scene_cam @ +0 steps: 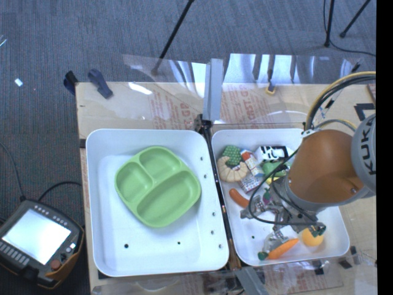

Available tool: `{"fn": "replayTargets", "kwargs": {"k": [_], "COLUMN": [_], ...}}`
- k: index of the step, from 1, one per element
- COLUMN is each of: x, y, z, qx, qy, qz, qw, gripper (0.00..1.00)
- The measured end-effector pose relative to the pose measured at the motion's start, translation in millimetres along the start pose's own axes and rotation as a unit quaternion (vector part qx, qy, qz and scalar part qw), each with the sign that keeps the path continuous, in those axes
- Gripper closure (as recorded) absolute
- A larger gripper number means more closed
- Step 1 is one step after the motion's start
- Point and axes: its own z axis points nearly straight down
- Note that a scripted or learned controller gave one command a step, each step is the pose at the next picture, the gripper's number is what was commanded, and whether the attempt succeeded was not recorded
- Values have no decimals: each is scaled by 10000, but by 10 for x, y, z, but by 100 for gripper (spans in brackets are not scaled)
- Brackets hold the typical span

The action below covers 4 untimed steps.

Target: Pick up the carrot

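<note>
— What lay under the rig?

— A dark grey carpeted floor [92,29], crossed by thin black stand legs [178,23].

— And the surface?

— The wooden surface [141,106] carried printed red lettering, with a clear glossy sheet [178,72] reflecting light along its far edge. A handheld screen [37,241] on a black cable rested by the near left corner.

Orange carrot [284,248] w/ green top, light-green plate [158,186], white bins [98,226], orange-banded grey arm [325,165]
</note>
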Motion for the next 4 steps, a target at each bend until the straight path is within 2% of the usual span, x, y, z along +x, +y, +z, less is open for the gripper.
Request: {"fn": "replayTargets", "kwargs": {"k": [1,2,3,4], "x": [291,62,10,-26], "y": [-659,-52,43,55], "z": [-525,-614,179,55], "qx": [-1,-24,-45,-32], "qy": [22,23,59,28], "qz": [-1449,-1153,-970,-1001], "qw": [9894,9933,9953,9950], "gripper": [0,0,0,100]}}
